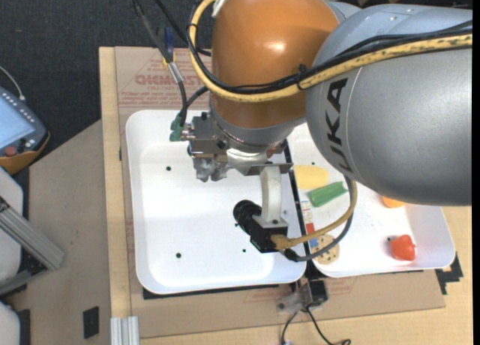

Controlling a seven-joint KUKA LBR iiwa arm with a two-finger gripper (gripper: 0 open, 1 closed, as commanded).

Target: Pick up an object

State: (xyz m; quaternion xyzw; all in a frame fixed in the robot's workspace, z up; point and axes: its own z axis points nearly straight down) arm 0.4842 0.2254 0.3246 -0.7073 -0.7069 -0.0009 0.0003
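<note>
We are hovering the gripper (208,162) over the left bin (161,212), its state unclear; the green piece (328,194) at 3 o'clock is likely calling for a reach.

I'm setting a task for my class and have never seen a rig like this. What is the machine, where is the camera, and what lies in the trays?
This is a grey robot arm with an orange band, seen from one camera fixed above the bench. Its gripper hangs over the left bin. The right bin holds a yellow piece, a green block, an orange piece, a red piece and a tan disc with holes. I cannot tell whether the gripper grips anything.
</note>
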